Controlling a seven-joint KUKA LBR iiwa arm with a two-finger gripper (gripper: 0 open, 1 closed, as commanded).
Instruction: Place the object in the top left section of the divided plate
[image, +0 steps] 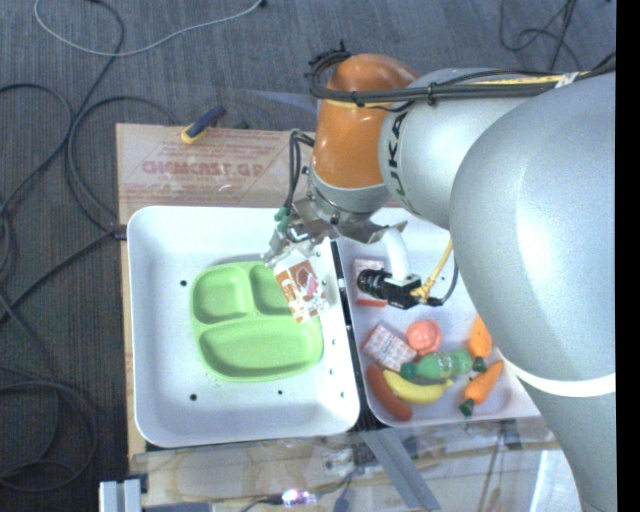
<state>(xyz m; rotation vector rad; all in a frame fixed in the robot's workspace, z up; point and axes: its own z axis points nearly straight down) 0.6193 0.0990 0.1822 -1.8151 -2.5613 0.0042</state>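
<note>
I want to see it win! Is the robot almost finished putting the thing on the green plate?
Partly. Done: the little packet has been carried to the green plate in the left bin. In hand: it sits under the pincer, above the plate's top right section. Left: move it over the top left section and let go.

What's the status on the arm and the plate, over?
Gripper above plate's right edge, holding small carton. Green divided plate in left bin. Top left section bare.

- Your arm (520, 170) comes in from the right, its bulky grey links taking up that whole side of the view.
- The orange band (360, 120) sits above the wrist.
- The gripper (297, 240) points down and leftward.
</note>
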